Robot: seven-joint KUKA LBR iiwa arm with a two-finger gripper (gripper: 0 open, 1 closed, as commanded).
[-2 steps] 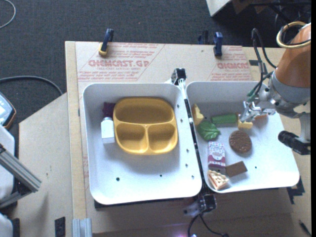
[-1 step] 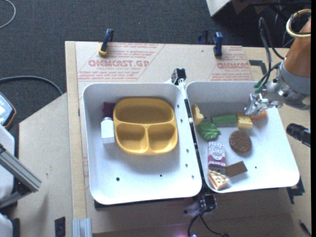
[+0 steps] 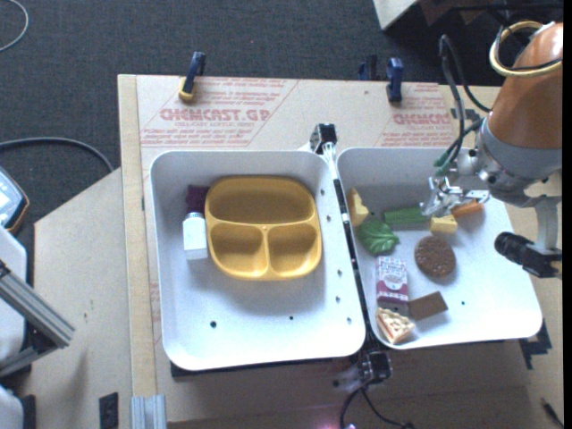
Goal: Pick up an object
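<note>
Hovering over the right bin (image 3: 500, 324), the claw (image 3: 440, 197) — blurred, its grip impossible to tell.

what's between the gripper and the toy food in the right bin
Nothing visible. The gripper hangs right over the green stick and yellow block, with the cookie just below.

A robotics lab: the bench (image 3: 134, 239) is a protective-papered sheet held by blue clamps (image 3: 192, 74) along its far edge, loose cables (image 3: 54, 146) trail over dark carpet (image 3: 89, 34), and aluminium framing (image 3: 31, 315) stands beside its left edge.
</note>
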